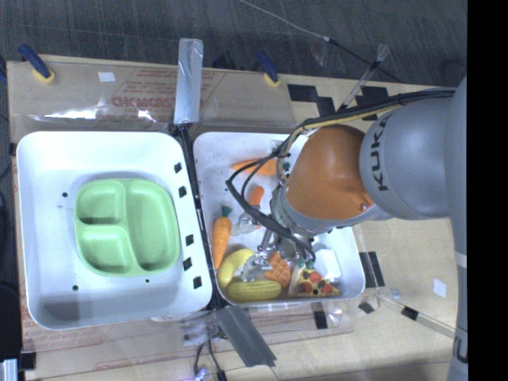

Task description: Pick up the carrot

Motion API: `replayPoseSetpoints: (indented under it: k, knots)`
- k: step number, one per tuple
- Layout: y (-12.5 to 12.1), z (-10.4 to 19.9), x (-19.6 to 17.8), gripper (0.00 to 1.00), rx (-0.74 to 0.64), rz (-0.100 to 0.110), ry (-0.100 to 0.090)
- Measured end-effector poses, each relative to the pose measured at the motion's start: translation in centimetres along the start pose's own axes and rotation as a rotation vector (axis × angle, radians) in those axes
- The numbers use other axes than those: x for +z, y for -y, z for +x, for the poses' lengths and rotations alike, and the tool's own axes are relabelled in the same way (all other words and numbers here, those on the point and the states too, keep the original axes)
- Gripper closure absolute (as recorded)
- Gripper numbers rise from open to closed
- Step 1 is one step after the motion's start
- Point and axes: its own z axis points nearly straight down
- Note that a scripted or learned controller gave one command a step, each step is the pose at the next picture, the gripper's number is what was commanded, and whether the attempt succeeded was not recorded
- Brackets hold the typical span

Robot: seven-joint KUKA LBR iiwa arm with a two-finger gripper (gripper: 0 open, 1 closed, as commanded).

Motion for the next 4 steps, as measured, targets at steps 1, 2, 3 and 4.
replayPoseSetpoints:
  k: [1, 2, 3, 4]
  knots:
    - [-0.1, -0.2, -1.0, 1.0, -0.007, 0.001, 0.004]
    - [-0.1, -0.2, -1.0, 0.0, -0.008, 0.0, 0.003]
    - [3.4, -0.3, -0.1, 0.0, 0.303, 0.001, -0.004]
    - [3.2, -0.5, -1.1, 1.0, 0.294, 0.001, 0.0]
